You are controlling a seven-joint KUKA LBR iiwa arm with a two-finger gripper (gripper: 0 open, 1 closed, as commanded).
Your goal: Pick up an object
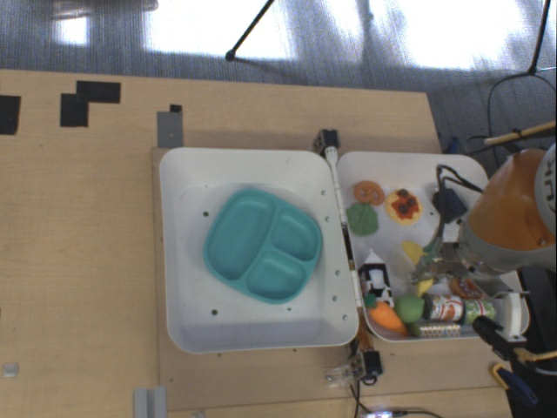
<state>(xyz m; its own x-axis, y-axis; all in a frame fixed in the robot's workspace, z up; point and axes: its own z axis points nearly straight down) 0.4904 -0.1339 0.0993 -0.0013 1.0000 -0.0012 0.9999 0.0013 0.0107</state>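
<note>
Objects lie clustered in the right bin (513,320): yellow piece (412,252), green ball (407,306), bottle (452,308), all resting on its floor. Your hand (432,273) sits low over the yellow piece, but you cannot tell its state from here. Judge the pick not yet done; 1 grasp and lift remain.

The arm (513,216) is seen as a rounded body, with a broad orange band over a grey shell at its 6 o'clock side. A black cable (448,181) is looped at its 9 o'clock side, ending in a dark connector block. Small metallic parts are seen at the gripper (439,264), at 7 o'clock of the band.
</note>
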